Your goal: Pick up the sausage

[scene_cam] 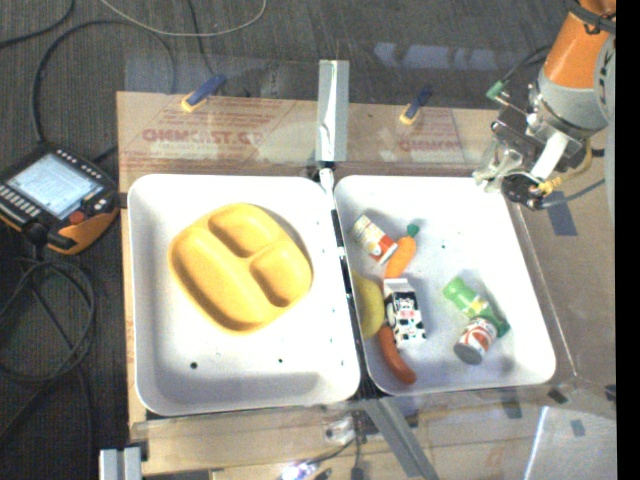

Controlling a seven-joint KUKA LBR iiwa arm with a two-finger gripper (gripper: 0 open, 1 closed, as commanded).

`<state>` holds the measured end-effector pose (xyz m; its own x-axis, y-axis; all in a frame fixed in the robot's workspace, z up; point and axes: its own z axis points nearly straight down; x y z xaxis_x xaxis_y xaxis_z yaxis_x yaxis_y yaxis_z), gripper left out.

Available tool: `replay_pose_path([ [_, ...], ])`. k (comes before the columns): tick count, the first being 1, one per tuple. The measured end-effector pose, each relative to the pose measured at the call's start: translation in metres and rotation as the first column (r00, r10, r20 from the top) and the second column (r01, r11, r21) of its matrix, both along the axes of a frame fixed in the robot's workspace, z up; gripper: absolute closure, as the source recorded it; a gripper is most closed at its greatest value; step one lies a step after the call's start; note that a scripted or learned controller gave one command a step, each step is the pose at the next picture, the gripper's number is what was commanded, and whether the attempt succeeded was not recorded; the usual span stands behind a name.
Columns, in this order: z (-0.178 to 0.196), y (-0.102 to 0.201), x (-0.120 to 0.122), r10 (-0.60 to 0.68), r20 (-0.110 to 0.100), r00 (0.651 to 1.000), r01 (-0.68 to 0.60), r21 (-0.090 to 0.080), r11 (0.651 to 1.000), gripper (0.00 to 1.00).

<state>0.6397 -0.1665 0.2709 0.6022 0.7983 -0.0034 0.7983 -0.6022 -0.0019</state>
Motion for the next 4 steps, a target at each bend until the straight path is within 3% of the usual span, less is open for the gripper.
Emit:
replay_pose_path([
  [1, -0.003, 0.004, -0.001, -0.136, 0.000, 0.991, 0.136, 0.002, 0.991, 1.00],
  [2, 0.000, 0.005, 0.019, -0.308, 0.001, 0.951, 0.308, 0.001, 0.951, 1.00],
  [3, 0.001, -0.020, 0.019, -0.420, 0.001, 0.908, 0.420, 0.000, 0.908, 1.00],
  [4, 0.020, -0.036, 0.016, -0.566, 0.000, 0.824, 0.566, -0.001, 0.824, 1.00],
])
